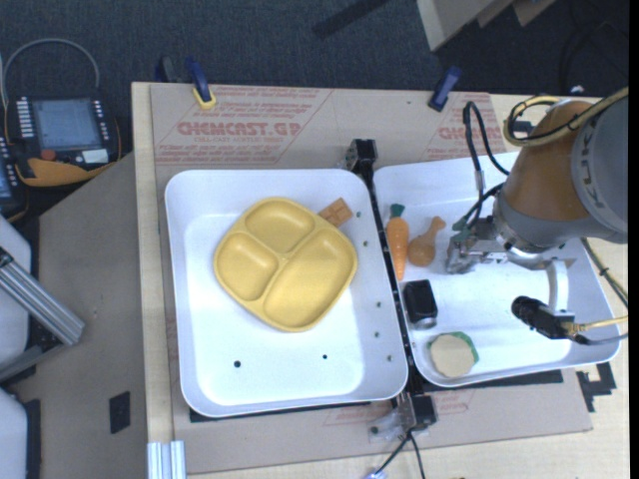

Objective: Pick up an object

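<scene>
Gripper (467, 252) at right-centre, beside the drumstick (426, 243); can't tell its state (arm hides it); reach step, next needs closing on it.

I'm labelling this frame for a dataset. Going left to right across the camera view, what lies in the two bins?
Yellow divided plate → small brown block → carrot → black object → round sandwich-like toy → gripper.

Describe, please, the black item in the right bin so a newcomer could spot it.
Start at the right bin; along its left wall lies a carrot. Just below it sits the black block, the one dark, boxy thing among pale toy foods.
</scene>
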{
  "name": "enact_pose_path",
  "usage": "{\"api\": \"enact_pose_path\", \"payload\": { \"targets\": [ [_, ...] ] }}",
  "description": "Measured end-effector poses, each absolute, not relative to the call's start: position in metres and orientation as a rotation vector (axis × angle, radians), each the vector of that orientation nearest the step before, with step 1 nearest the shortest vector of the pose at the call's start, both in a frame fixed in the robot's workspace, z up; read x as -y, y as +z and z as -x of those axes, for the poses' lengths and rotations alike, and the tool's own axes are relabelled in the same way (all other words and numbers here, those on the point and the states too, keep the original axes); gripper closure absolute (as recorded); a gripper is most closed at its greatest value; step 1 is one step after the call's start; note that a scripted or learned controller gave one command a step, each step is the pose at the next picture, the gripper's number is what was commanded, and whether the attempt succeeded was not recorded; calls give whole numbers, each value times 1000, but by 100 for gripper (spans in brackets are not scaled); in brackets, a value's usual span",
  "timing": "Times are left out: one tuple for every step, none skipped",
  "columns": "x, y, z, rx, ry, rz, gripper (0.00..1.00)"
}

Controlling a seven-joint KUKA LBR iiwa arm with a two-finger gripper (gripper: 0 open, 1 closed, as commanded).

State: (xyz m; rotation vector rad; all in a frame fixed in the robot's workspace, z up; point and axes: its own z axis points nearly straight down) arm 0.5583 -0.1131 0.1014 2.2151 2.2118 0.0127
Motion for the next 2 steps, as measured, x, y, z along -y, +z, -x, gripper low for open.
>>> {"api": "enact_pose_path", "payload": {
  "targets": [
    [113,146,-554,-2219,3,-2218,100],
    [112,189,-556,-2219,5,-2217,100]
  ]
}}
